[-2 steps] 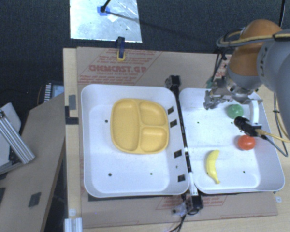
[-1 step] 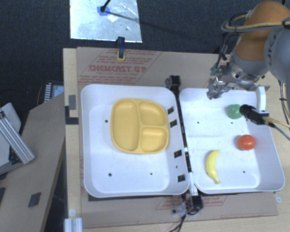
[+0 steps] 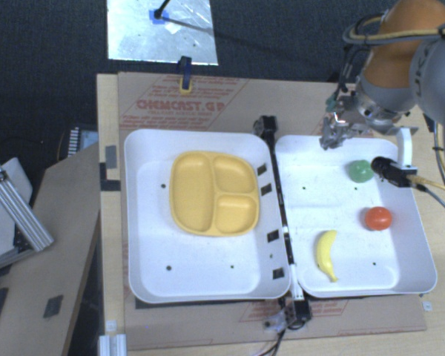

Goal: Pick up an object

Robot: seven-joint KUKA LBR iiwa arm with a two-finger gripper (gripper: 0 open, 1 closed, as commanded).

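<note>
**Fingers (image 3: 328, 141) unreadable, nothing picked yet**

Fingers: too small and blurred to call open or closed. Nothing visible between them, so I'd say no grasp.

Status: pick not done. The gripper (image 3: 332, 139) sits over the back-left corner of the right bin (image 3: 311, 199), near the rear rim, and touches none of the items. My read is that target choice, descent, close and lift are all left to do.

Candidates, all lying loose on the right bin floor:
- green piece (image 3: 360, 170): small, roundish, matte, and closest to the gripper, near the back of the bin. Probably a toy fruit or vegetable, but I can't tell which.
- orange-red ball (image 3: 377, 218): round, tomato-like, just in front of the green piece and apart from it.
- banana (image 3: 326, 254): yellow, curved, lying flat toward the front, well apart from the other two.

The left bin (image 3: 148, 258) holds a yellow divided plate (image 3: 213, 193), flat and upright, with three compartments that look bare. It's wide and shallow, so I'd guess a poor fit for a two-finger grasp.

Both bins sit side by side on the cardboard-covered counter (image 3: 208, 102).
</note>
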